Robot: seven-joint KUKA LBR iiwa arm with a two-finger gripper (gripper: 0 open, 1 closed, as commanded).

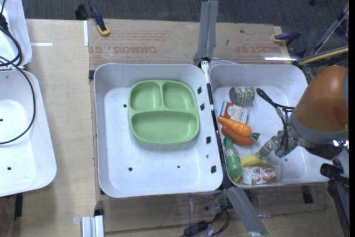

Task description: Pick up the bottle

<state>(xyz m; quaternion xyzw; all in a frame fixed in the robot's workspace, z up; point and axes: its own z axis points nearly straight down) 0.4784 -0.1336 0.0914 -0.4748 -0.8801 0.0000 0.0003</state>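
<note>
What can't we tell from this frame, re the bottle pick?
- Gripper, camera view: blurred and small, finger state unreadable.
- Green bottle, camera view: lies against the right bin's left wall; its lower end is crowded by a yellow item, so its outline is unclear.
- Can: label too small to read.

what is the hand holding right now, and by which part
Nothing that shows: the hand hangs over the right bin, apart from the green bottle.

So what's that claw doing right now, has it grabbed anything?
Gripper: low in the right bin, beside the bottle; its state cannot be told.
</note>
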